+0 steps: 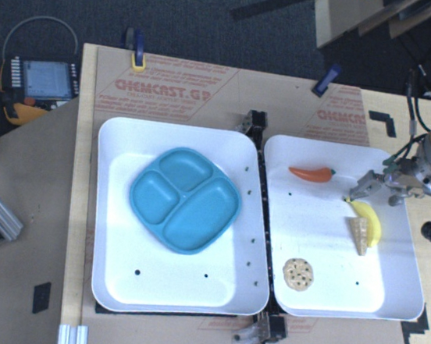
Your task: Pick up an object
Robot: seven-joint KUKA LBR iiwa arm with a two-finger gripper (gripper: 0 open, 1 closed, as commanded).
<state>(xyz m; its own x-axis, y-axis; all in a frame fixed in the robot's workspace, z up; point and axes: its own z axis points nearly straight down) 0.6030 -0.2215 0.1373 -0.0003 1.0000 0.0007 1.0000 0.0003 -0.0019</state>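
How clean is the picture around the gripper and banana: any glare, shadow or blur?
Camera view: even light, soft shadows, mild sheen on the white bins. The banana is sharp; the gripper above it is small and slightly soft.

The bench (211,88) is covered with brown printed board and carries two white bins side by side. The left bin (107,216) and the right bin (397,286) almost touch along their inner edges.
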